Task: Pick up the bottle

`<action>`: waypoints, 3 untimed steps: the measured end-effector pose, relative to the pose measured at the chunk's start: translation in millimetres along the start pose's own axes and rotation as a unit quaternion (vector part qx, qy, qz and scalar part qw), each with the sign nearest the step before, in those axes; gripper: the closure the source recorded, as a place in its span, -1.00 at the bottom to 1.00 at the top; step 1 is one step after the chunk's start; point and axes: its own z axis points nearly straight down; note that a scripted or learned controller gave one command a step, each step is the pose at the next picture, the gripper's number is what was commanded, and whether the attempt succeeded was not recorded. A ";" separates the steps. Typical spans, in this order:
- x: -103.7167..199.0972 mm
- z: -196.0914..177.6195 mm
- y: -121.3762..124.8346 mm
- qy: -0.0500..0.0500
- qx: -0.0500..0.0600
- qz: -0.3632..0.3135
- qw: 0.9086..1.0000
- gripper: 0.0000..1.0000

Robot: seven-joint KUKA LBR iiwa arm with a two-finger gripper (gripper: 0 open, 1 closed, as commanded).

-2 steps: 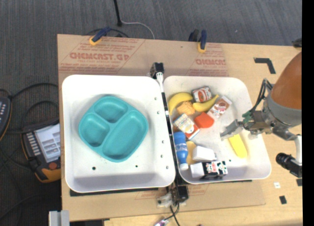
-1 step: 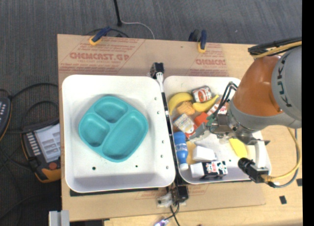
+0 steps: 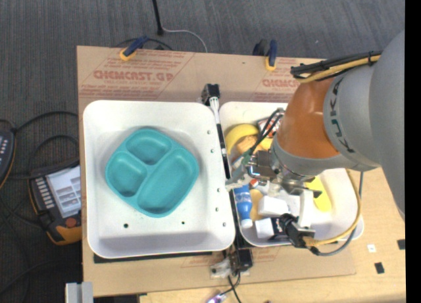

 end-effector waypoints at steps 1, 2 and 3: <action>24.2 0.1 -4.7 0.000 0.000 0.103 0.995 -1.00; 55.8 0.2 12.0 -0.001 0.001 0.193 0.981 -1.00; 1.4 0.1 -0.8 -0.001 0.001 0.286 0.958 -1.00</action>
